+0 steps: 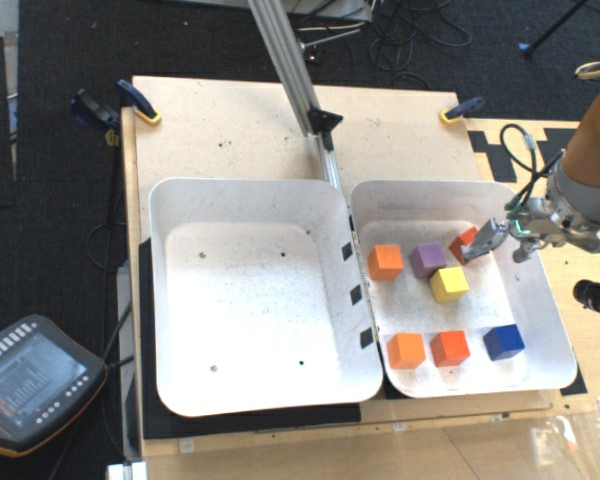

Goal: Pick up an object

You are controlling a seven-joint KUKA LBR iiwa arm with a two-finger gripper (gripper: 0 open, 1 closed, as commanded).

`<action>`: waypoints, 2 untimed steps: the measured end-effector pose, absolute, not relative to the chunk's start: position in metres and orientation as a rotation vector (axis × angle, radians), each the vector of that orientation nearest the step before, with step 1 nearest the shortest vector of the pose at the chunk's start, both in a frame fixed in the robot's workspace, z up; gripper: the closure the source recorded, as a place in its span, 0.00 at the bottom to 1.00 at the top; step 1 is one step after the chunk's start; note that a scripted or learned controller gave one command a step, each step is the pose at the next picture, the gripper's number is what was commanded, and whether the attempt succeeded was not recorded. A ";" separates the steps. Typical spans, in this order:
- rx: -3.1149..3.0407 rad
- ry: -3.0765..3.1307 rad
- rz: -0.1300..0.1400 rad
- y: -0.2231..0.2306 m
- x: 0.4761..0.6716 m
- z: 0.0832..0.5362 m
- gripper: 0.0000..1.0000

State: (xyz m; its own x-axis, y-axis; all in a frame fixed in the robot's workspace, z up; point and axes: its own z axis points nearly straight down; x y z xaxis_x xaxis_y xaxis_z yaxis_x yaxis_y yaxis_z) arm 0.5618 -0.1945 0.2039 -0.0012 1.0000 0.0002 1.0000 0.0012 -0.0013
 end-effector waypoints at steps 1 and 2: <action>-2.218 -2.217 0.005 -0.194 0.562 0.140 0.00; -2.232 -2.237 -0.018 -0.195 0.569 0.122 0.00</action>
